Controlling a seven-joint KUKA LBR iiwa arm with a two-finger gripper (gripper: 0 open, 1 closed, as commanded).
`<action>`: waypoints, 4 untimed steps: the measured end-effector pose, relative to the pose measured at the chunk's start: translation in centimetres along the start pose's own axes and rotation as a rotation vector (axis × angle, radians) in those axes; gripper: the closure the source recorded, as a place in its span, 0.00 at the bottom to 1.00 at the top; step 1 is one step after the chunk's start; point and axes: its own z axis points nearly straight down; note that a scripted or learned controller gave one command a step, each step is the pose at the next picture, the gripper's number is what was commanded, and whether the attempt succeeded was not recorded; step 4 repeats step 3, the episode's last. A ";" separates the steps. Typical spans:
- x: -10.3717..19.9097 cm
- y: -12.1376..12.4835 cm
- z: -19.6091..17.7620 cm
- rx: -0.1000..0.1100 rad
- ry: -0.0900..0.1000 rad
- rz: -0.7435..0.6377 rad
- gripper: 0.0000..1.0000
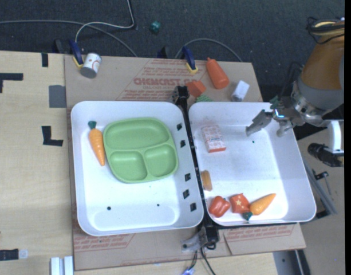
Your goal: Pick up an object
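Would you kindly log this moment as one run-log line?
gripper: open, nothing between fingers, above right bin upper right | left bin: green tray, carrot | pick: not yet done

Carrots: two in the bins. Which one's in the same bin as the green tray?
The carrot in the left bin, lying just left of the green tray. The other carrot lies in the right bin's front corner.

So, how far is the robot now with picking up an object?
Nothing looks done yet. The hand is above the right bin, near its upper right part, and I see nothing between its fingers. The small packet, the red pepper and the orange carrot lie on the bin floor. Choosing one, going down, closing on it and lifting are all left.
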 end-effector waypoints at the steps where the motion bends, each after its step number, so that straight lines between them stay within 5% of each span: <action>1: 5.5 1.5 9.9 0.003 0.001 -0.001 0.00; 2: 7.2 3.0 13.6 -0.001 -0.002 0.000 0.00; 3: 7.2 3.1 12.6 -0.003 -0.003 -0.001 1.00; 4: 7.2 3.1 12.6 -0.003 -0.003 -0.001 1.00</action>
